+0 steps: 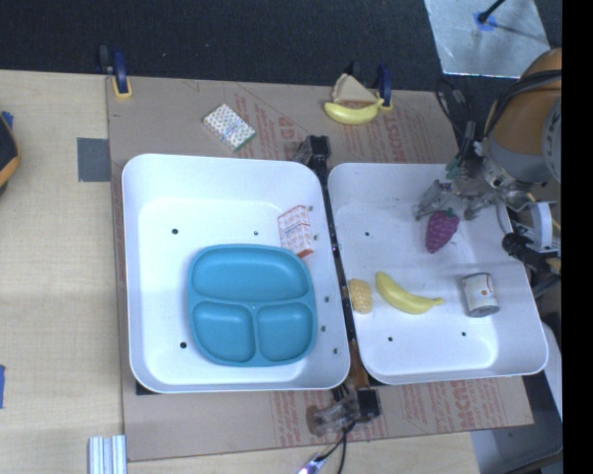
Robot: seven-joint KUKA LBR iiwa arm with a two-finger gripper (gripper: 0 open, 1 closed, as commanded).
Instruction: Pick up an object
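**Claw over the purple grapes, right bin**

Reaching in from the right, over the far part of the right bin (534, 358). Hanging there with the gripper (458, 197) directly above a bunch of purple grapes (441, 231), the dark fingers splaying out to either side just over the top of the bunch. Looking partly spread, but not showing clearly whether anything is pinched between them: cannot tell whether closed on the grapes or merely hovering at them. Grapes lying, or hanging, at the upper middle of the right bin, touching or nearly touching the claw's lower end.

Lying nearer the front of the same bin: a yellow banana (406, 295), curving across the middle; a small yellow corn piece (360, 296) just beside its left end, close to the bin's left wall; a small silver can (478, 294) tipped on its side to the banana's right, apart from it.

Sitting in the left bin (138, 265): a blue divided plate (251, 303) at the centre, and a small red-and-white carton (296, 230) just beyond its upper right corner.

Resting outside the bins, on the brown board beyond them: a patterned little packet (228, 125) and a second banana (351, 113) with a sandwich-like wedge (354, 89) touching it.
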